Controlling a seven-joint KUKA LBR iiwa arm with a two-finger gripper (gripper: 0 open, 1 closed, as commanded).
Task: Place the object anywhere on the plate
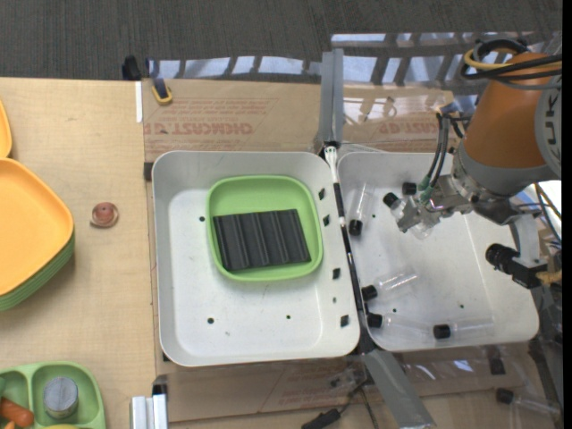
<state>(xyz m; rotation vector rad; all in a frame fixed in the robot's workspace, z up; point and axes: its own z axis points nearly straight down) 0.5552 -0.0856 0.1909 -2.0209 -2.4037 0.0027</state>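
Two white bins sit side by side on the table. A dark ribbed object (263, 239) lies flat on the green plate (264, 193) in the left bin (241, 333). Above the right bin (465, 275), the jaws of the gripper (418, 214) are too blurred to tell.

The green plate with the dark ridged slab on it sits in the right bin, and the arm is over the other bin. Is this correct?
One detail is wrong. In the camera view the green plate, with the dark ridged slab on it, sits in the left bin, not the right one. The arm is over the other bin, the right bin, as you said.
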